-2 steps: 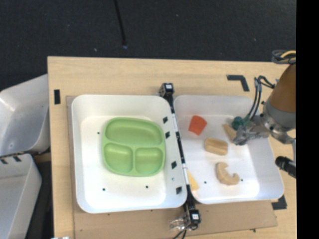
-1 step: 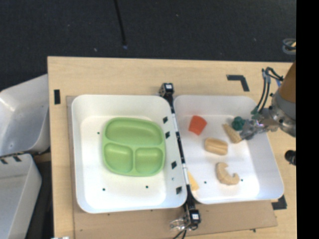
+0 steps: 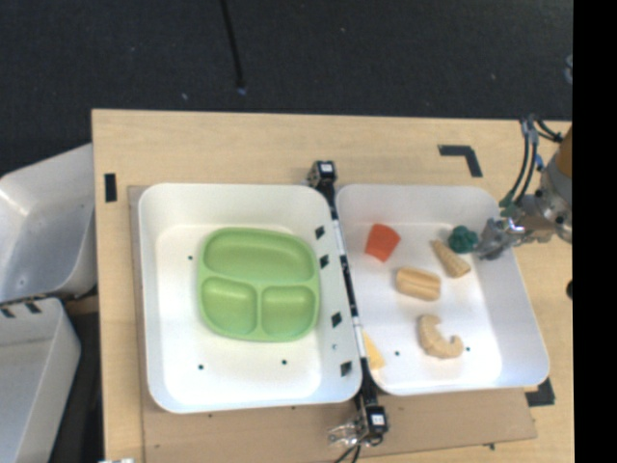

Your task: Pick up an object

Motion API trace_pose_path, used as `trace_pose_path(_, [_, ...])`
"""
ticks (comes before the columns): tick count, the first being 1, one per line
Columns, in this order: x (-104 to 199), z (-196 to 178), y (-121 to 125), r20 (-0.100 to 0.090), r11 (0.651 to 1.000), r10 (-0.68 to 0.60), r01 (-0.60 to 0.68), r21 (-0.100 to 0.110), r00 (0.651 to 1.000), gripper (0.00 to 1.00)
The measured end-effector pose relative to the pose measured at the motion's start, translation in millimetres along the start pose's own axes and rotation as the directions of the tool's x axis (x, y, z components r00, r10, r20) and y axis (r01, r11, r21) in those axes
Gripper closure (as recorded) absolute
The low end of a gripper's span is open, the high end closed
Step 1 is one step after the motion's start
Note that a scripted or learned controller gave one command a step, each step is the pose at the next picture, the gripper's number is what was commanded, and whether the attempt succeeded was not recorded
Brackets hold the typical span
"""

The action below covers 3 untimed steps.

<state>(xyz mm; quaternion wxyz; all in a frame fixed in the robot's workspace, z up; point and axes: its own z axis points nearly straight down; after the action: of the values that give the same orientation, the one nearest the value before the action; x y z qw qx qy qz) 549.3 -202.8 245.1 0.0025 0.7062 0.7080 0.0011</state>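
Observation:
The right bin (image 3: 501,355) holds several small things: a red block (image 3: 382,242), a tan cylinder (image 3: 417,283), a tan stick (image 3: 450,258), a curved tan piece (image 3: 439,338), a yellow wedge (image 3: 372,353) by the left wall, and a small dark green object (image 3: 464,239). My gripper (image 3: 494,237) reaches in from the right edge and sits low at the bin's upper right, right beside the green object. It looks to be touching that object or nearly so. I see nothing lifted off the bin floor.
The left bin (image 3: 174,355) carries a green divided plate (image 3: 258,283). A black-clipped divider (image 3: 339,278) runs between the two bins. A white container (image 3: 39,230) stands off the bench's left side.

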Motion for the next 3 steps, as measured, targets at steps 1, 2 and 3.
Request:
trace_pose_path(1, [43.8,7.8,-8.9,-0.001,1.000,-0.002,0.002,0.005,1.000,1.00])
trace_pose_path(2, [94.3,17.4,-16.6,-0.002,1.000,-0.003,0.003,0.006,1.000,1.00])
trace_pose_path(3, [148.5,4.3,-24.7,-0.004,1.000,-0.006,0.006,0.004,1.000,1.00])
